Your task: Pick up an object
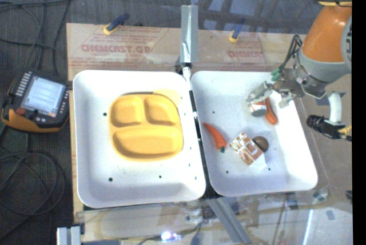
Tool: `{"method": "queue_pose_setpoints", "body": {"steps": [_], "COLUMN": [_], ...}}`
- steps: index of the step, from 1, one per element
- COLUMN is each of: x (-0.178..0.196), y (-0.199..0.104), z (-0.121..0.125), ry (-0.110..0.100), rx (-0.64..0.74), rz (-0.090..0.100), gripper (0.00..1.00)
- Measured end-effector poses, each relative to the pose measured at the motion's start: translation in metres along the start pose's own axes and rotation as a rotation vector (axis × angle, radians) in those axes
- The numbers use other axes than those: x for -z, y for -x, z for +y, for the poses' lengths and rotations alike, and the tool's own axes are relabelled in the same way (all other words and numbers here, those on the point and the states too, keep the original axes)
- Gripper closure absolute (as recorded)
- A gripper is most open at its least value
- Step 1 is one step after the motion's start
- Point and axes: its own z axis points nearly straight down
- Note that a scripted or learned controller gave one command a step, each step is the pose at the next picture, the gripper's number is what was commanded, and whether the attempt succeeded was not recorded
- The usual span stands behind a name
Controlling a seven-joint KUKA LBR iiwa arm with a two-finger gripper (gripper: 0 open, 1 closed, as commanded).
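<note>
The gripper (267,95) hangs low over the upper right part of the right bin (297,172), with the arm (326,47) coming in from the right edge above it. Its fingers look spread fairly wide, one metal tip pointing left and the other down and right, though glare and blur make the exact gap hard to judge. Nothing is plainly clamped between them.

Directly under the tips lie two small things: a pale, white-and-red piece (258,107) and, just beside it on the right, a small orange piece (271,115) whose long axis runs from upper left to lower right. Both sit so near the fingertips that the nearest target is almost straight below the tool, not off to a side. A grasp on the orange piece would call for the fingers to close across its short width, that is, along the upper-right to lower-left line.

Further off, down and to the left, a carrot (215,135) lies slantwise near the bin's left wall. A brown-and-white box (245,148) touches a dark round thing (261,143) near the bin's middle. The left bin (86,181) bears a yellow tray (146,125), well apart from the tool.
</note>
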Motion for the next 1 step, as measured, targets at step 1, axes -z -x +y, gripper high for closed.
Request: {"method": "queue_pose_setpoints", "body": {"steps": [1], "x": [-0.1108], "y": [-0.0010], "z": [0.0155], "ry": [0.000], "rx": [-0.012], "rz": [0.000], "gripper": [0.00]}}
